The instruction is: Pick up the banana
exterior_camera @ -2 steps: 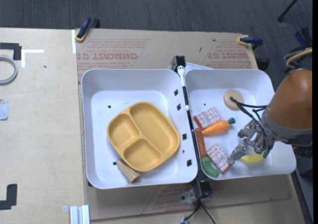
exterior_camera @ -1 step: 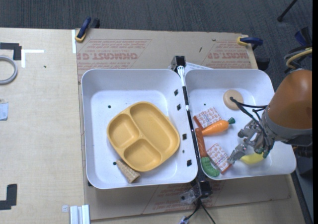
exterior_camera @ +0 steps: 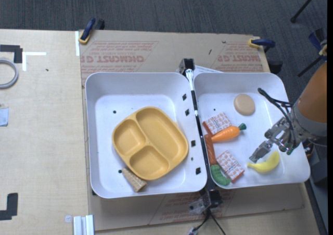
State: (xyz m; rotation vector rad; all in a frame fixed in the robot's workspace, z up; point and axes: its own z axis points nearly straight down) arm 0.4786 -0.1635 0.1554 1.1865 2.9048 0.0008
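A yellow banana lies in the right bin, near its front right corner. My gripper hangs just above the banana's left end, reaching in from the right. Its fingers point down and left toward the fruit. Whether they touch the banana I cannot tell, and nothing shows between them.
In the right bin lie a round tan cookie, a carrot, two wrapped snack packets, a sausage and a green item. The left bin holds a yellow divided plate and a brown cracker.
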